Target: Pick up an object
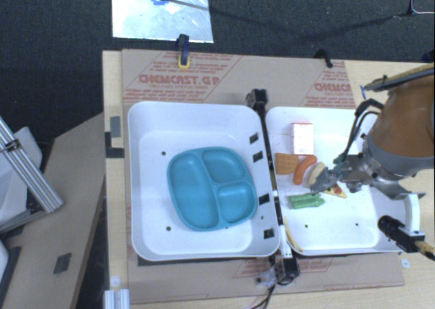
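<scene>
Reaching in from the right, the arm has its gripper low over the right bin, right at a small huddle of toy food. Whether the claw is released or clenched I cannot tell — the wrist hides too much of it, and nothing plainly sits in it. Just under the tip lie a pale round piece and an orange sausage-shaped piece, touching each other; a tan slice sits beside them, a green bean-like piece just below, a white and red carton a little further back. The left bin holds a blue divided plate, well apart from all this.

The crowding looks like the risk — a closing claw could nudge a neighbour, or pinch an edge that slips free on the lift.
</scene>
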Controlling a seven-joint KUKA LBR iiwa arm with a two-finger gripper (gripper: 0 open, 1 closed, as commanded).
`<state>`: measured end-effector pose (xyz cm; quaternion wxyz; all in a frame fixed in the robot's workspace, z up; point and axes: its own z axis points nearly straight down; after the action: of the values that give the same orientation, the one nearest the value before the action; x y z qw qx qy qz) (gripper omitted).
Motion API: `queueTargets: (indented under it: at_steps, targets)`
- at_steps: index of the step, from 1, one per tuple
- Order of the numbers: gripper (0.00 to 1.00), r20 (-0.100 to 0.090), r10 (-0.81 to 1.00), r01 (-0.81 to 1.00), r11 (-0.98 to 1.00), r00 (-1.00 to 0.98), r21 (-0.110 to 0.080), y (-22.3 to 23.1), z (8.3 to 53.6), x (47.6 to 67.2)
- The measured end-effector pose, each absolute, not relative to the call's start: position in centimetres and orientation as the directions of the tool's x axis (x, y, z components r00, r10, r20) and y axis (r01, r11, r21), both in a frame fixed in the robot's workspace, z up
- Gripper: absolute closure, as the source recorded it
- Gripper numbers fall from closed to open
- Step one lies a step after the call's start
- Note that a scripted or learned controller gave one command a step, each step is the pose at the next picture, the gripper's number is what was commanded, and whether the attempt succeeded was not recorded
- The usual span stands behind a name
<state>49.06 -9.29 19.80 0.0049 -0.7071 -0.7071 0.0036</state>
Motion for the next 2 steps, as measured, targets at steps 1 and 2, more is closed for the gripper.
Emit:
queueTargets:
  at_steps: [1,2]
  targets:
    - [0.00,0.000,1.000,1.000,0.003,-0.003,0.000,-9.3,20.4,49.3]
    - [0.00,0.001,1.000,1.000,0.001,-0.001,-0.003,-9.2,15.4,50.3]
